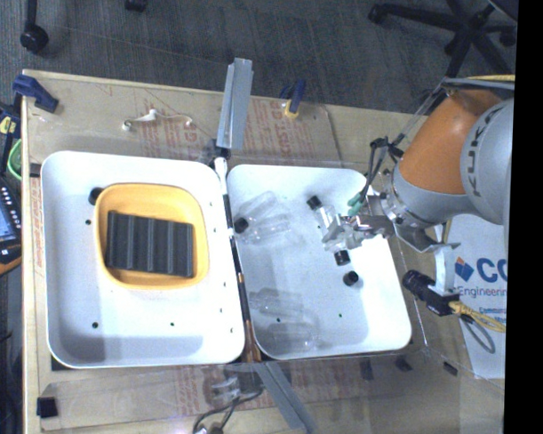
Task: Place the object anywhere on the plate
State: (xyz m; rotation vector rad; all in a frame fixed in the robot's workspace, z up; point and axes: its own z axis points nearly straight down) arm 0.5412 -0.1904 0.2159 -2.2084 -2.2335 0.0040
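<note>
Two bins side by side, the arm at 3 o'clock.
The plate lies in the left bin, toward 12 o'clock, with a ridged block on it. In the right bin, one clear object lies at 10 o'clock, another at 7 o'clock. The gripper hangs over this bin's 2 o'clock part.

Two shallow white bins of smooth, slightly glossy plastic are seen on a pale matt wooden bench. A yellow rounded-square plate, glossy, is noted bearing a dark ribbed matt block; clear plastic items look shiny.
</note>
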